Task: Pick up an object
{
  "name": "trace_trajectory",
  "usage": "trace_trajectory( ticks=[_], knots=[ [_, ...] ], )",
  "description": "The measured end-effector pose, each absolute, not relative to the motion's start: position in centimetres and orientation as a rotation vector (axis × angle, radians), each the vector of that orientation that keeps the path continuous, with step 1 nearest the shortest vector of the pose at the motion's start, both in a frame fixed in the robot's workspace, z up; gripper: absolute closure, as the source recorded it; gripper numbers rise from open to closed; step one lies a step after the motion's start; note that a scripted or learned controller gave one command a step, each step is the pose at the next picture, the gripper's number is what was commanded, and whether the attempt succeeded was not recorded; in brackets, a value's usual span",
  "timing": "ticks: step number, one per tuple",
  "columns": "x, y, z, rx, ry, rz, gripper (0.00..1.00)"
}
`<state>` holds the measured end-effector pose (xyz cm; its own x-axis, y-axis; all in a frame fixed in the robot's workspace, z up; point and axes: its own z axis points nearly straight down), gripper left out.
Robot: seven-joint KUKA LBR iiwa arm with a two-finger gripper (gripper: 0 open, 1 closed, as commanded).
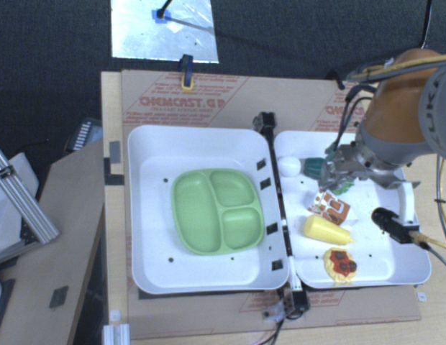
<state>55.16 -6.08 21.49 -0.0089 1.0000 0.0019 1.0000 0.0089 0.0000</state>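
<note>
The right bin holds several small toys: a white egg-shaped piece, a teal object, a brown and white patterned block, a yellow wedge and a yellow disc with red topping. My gripper is low in the upper part of this bin, just right of the teal object and just above the patterned block. A bit of green shows at the gripper's tip, and I cannot tell whether it is held.
The left bin carries a light green divided plate. A black divider with clips runs between the two bins. The grey and orange arm hangs over the right bin's far right corner.
</note>
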Motion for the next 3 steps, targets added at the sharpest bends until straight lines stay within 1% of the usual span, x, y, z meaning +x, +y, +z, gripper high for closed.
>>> trace_trajectory(
  ticks=[1,2,3],
  knots=[
    [53.0,-1.4,22.0,-2.21,-2.231,-0.002,1.0],
    [52.5,4.1,23.2,-2.209,-2.234,-0.005,1.0],
    [52.0,9.9,22.6,-2.209,-2.233,-0.004,1.0]
  ],
)
